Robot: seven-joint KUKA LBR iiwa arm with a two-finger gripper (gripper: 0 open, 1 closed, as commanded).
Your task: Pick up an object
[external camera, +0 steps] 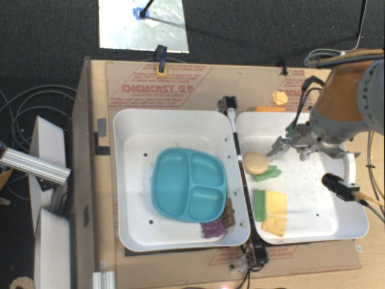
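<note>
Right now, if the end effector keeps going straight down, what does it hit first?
Probably the bare floor of the right bin under the end effector; the beige round object lies left of that line, though depth is unclear.

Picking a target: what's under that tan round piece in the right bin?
The tan round piece lies on a green item, whose end sticks out to its right. How far the green reaches beneath it is covered.

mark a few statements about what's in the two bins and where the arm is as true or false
1. The blue divided plate lies in the left bin. True.
2. The purple object sits in the right bin. False: it is in the left bin, by the plate's near edge.
3. The arm is over the right bin. True.
4. The yellow blocks rest on the plate. False: they lie in the right bin beside a green piece.
5. A tan round object lies in the right bin. True.
</note>
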